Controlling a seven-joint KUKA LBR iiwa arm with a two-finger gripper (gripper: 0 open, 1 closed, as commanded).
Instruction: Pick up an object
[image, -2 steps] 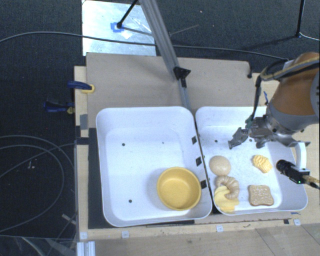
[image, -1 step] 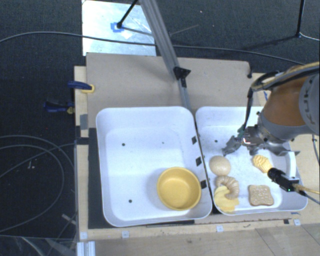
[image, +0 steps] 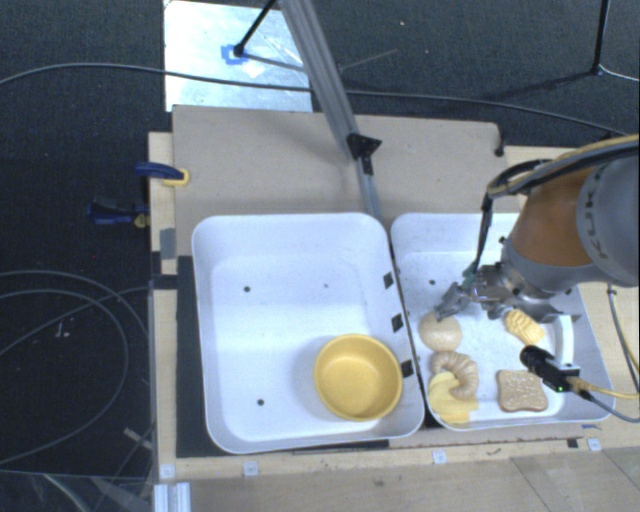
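Yellow bowl sits in the left bin. Right bin holds a cream egg-shaped piece, croissant, toast slice and corn. Gripper hovers just above the egg-shaped piece, its fingers spread, pinching nothing.

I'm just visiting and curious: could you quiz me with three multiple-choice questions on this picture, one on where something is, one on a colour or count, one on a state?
1. Where is the bowl?
A. left bin
B. right bin
C. on the floor

2. What colour is the bowl?
A. blue
B. yellow
C. red

3. How does the bowl stand?
A. upside down
B. on its side
C. upright, mouth up

Answers:
1 A, it sits in the near right corner of the left bin, while the gripper is over the right bin.
2 B, it is yellow all over.
3 C, its hollow inside faces the camera.
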